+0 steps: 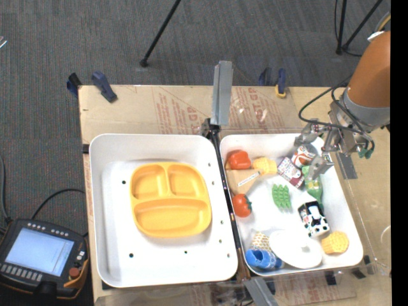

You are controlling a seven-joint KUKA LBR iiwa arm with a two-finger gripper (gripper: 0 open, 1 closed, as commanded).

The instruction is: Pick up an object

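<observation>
Right bin point(354, 217) on bench: gripper point(317, 164), finger state indiscernible, above green bottle point(313, 182) near far-right corner, long axis toward far edge; labels illegible.

Probably a robotics lab: grey carpet floor, tripod legs point(164, 25) behind the bench point(153, 110), clamps point(102, 86) on its edge, teach pendant point(41, 257) left of it.

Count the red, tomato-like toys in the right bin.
2. One red toy lies near the bin's upper left corner, beside a yellow corn-like piece. The other red toy sits lower along the left wall. More could be hidden under the gripper or the white plate.
</observation>
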